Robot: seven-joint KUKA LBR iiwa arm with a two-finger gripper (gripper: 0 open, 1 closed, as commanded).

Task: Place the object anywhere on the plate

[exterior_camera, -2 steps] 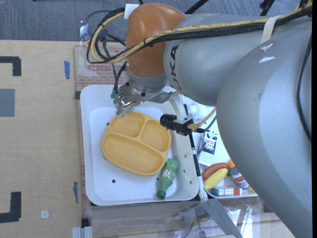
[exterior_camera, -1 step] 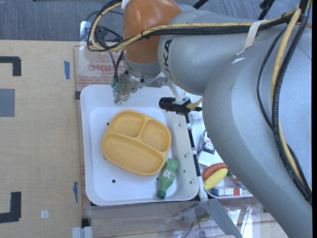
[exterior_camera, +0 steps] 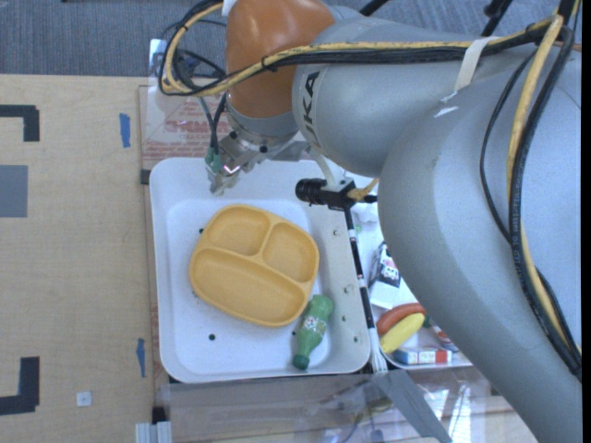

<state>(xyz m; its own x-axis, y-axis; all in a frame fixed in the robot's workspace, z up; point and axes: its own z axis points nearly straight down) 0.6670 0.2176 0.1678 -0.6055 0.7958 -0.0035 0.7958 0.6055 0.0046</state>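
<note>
A yellow plate (exterior_camera: pixel 254 264) with three compartments lies in the left white bin (exterior_camera: pixel 175 275); nothing rests on it. A green toy bottle (exterior_camera: pixel 312 330) lies in the bin beside the plate's lower right rim, just off the plate. My gripper (exterior_camera: pixel 220 181) hangs over the bin's far left corner, above and a little left of the plate's far edge. I see no object in it.
The right bin (exterior_camera: pixel 406 353) is mostly covered by the arm; it holds a red and yellow toy (exterior_camera: pixel 401 326), a small black and white piece (exterior_camera: pixel 386 271) and a flat box (exterior_camera: pixel 429 356). The bench to the left is bare wood.
</note>
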